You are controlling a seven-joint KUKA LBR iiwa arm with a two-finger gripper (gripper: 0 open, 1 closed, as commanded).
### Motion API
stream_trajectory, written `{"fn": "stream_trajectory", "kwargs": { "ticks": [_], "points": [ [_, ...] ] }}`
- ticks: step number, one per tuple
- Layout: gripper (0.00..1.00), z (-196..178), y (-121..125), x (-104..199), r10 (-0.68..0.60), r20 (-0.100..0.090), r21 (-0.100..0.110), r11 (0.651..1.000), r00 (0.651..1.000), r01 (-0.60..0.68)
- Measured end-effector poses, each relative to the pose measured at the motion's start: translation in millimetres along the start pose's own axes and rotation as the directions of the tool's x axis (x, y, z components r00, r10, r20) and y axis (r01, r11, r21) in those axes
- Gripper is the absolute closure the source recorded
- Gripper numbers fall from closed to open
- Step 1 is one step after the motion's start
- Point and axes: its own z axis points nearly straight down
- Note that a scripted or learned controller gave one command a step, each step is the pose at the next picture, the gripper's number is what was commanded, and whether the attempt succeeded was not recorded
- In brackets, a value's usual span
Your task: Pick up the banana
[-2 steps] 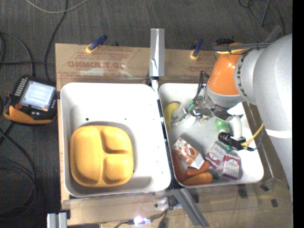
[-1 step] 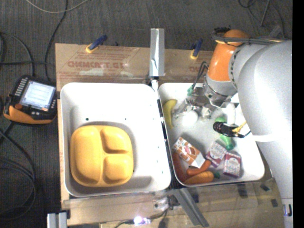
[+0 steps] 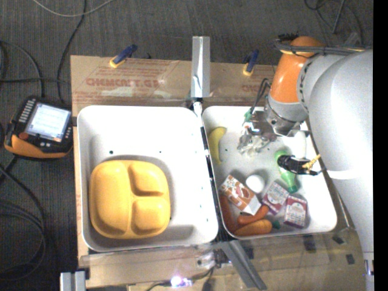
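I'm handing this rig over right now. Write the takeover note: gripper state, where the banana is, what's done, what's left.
Gripper: over the right bin, upper part, holding nothing that shows.
Banana: lying against the right bin's left wall, just left of the gripper, apart from it.
Other items crowd the bin's lower half; yellow tray sits in the left bin.
Done: approach. Left: grasp and lift the banana.
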Motion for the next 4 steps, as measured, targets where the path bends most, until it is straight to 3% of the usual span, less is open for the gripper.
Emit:
{"fn": "stream_trajectory", "kwargs": {
  "ticks": [1,2,3,4],
  "points": [
    [1.00,-123,9,30,0.213,-0.028,-0.099,0.972,0.977,-0.214],
    [1.00,-121,-31,76,0.292,-0.039,-0.093,0.951,0.956,-0.295],
    [1.00,-121,-87,95,0.385,-0.048,-0.087,0.918,0.922,-0.388],
    [1.00,-119,-47,147,0.396,-0.047,-0.088,0.913,0.917,-0.399]
  ]
}}
